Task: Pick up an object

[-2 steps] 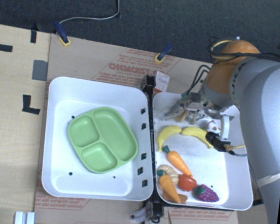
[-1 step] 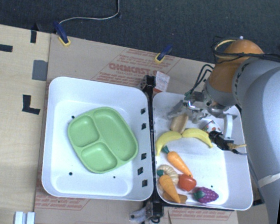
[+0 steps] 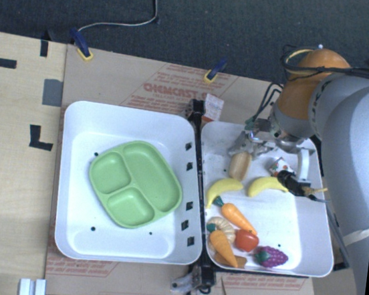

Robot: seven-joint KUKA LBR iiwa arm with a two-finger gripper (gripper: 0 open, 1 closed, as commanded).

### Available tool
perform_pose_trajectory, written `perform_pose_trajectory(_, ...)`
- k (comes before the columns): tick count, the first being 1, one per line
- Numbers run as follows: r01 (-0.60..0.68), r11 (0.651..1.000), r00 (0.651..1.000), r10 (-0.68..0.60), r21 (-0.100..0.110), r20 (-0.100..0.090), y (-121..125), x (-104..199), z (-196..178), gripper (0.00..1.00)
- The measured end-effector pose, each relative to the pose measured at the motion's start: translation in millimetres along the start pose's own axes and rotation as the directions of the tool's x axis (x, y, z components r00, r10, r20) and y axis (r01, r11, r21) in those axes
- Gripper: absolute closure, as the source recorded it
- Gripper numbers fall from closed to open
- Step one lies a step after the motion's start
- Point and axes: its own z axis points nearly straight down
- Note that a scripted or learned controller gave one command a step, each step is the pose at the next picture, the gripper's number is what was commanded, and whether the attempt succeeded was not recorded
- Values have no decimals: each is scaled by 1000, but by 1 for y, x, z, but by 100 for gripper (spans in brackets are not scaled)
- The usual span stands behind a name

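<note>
Grey arm over right bin, cardboard-covered bench, dark floor beyond

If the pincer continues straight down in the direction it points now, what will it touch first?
Most likely the beige, bread-like piece directly under the pincer in the right bin. Depth is unclear from this slanted view.

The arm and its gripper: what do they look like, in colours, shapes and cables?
The arm is a thick, rounded grey body with an orange band above the wrist. Thin dark cables loop around that band. The gripper below it is a small metallic grey assembly, with a white and black part beside it.
</note>
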Motion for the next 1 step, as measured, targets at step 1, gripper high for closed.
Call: perform_pose_trajectory(1,0,1000,1000,0,2,-4,-58,57,-89,100)
